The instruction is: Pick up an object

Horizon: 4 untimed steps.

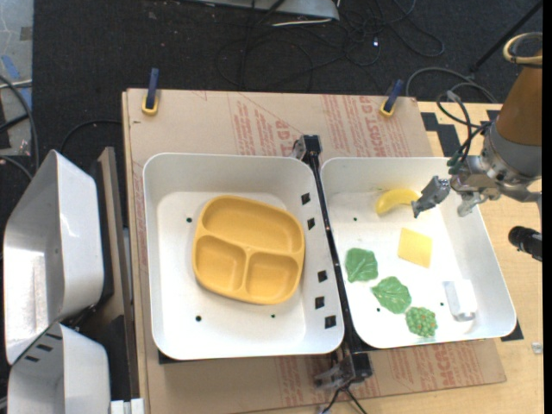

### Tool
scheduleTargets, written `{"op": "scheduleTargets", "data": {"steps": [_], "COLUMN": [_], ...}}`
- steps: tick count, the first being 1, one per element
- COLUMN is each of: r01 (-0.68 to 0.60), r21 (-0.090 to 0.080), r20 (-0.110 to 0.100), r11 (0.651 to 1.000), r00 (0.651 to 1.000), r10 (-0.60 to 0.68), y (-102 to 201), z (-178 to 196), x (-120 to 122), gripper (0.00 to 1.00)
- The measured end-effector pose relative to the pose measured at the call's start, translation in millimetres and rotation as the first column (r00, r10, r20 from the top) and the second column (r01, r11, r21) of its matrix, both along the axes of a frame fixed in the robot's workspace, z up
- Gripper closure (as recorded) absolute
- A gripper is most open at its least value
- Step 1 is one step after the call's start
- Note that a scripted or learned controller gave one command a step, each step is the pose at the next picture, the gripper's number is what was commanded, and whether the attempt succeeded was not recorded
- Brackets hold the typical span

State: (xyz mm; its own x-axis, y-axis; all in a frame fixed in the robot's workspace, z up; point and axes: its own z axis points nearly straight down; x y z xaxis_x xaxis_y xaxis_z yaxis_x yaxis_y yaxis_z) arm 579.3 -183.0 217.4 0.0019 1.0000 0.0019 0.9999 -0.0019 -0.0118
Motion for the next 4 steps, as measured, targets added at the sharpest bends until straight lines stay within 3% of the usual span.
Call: {"op": "scheduleTargets", "data": {"steps": [1, 4], "r01": [-0.003, -0.001], "r21": [-0.002, -0.003], "r20": [0.012, 0.013], "r11": [1.000, 1.000], "r00": [1.000, 1.000], "r10": [0.003, 0.001], "y": [0, 16], "z": [7, -126], "x": [3, -2], "gripper": [0.00, 0.00]}}
